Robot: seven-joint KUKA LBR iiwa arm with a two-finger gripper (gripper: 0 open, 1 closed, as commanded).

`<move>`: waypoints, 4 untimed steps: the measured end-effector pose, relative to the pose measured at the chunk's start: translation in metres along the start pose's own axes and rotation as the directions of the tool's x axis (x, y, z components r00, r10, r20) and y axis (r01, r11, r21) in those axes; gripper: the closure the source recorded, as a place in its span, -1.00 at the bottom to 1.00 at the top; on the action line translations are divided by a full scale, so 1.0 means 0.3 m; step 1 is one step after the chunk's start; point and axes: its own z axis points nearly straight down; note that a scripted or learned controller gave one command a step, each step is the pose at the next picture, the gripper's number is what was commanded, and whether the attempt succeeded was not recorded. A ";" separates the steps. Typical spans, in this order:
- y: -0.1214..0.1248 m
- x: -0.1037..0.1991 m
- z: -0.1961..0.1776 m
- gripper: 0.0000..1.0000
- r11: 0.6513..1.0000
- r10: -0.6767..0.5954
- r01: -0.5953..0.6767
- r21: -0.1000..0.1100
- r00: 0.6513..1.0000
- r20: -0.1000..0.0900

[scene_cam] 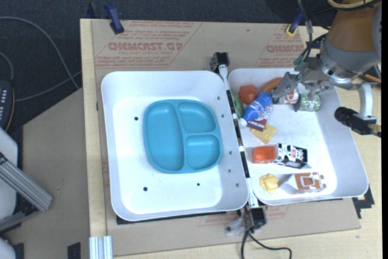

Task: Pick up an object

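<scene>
Camera view showed me the tool (301,93) low over the far end of the right shallow white bin (347,158), beside a blue plastic bottle (258,105); I couldn't tell its state. A light-blue divided plate (182,134) lay in the left white bin (121,158).

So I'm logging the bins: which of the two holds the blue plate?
The left bin holds the blue plate; the right bin holds small toys.
</scene>
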 end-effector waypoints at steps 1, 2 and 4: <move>-0.067 0.009 0.354 -1.00 1.000 0.001 -0.001 -0.012 1.000 0.001; -0.307 0.081 0.403 -1.00 1.000 0.001 -0.001 0.002 1.000 -0.001; -0.304 0.081 0.369 -1.00 1.000 0.002 -0.002 -0.001 1.000 0.000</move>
